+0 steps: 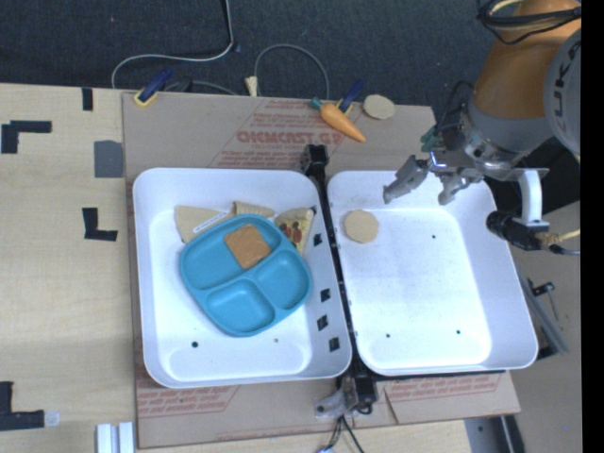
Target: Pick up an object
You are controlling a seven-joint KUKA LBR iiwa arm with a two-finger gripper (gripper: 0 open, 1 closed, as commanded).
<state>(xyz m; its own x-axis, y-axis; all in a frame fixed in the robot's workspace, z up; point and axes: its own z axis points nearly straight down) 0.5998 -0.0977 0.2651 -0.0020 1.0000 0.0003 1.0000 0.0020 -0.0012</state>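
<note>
A round tan cookie lies in the right bin, near its upper left corner. My gripper hangs over the right bin's far edge, to the right of the cookie, open with nothing between its fingers. The left bin holds a blue divided plate with a brown square cracker in one section. Tan wedge-shaped pieces and a pizza-like slice lie partly under the plate's far side.
Behind the bins, on the cardboard, lie a toy carrot and a pale round piece. A black divider runs between the bins. Cables loop at the back. The arm's orange band rises at the upper right.
</note>
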